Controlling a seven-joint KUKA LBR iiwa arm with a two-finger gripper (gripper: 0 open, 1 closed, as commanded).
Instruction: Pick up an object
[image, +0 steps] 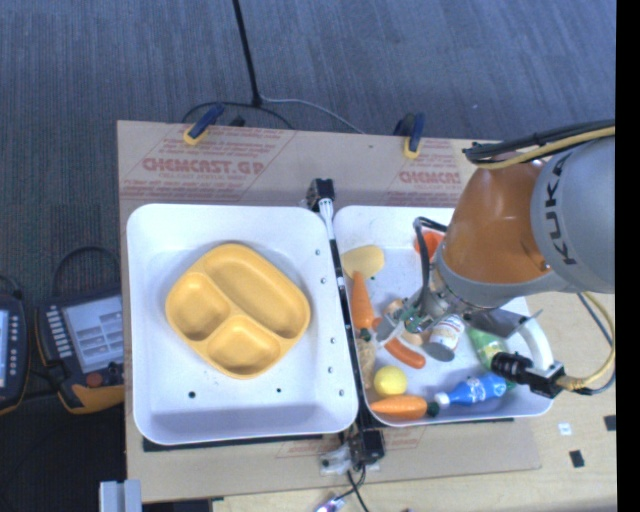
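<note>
While the arm hangs low over the right bin (345, 262), the step in hand looks like the reach/descent onto a target, w/ no grasp made yet. The pincer (418, 318) sits in the middle of that bin's clutter, close above or among the items; whether it's apart or together I can't tell, since the wrist and orange band hide most of it. Nothing visibly sits in it.

Candidates around it: a small white jar (443, 337) just right of the tip, an orange carrot (362, 303) to the left along the bin's left wall, a small red-orange piece (405, 353) just nearer, a yellow lemon (389, 380) nearer still, a second carrot (399, 406) at the near wall, a blue bottle (477, 391) near-right, and a pale yellow piece (364, 260) at the far-left corner. The left bin (150, 290) carries a yellow divided tray (237, 309), well apart from the action.

Next move, I'd judge: settle on one item, prob. the jar or the red-orange piece since they're closest, get it squarely in the grip, then lift straight up. Items lie crowded, so a neighbour could get nudged or pinched too.
</note>
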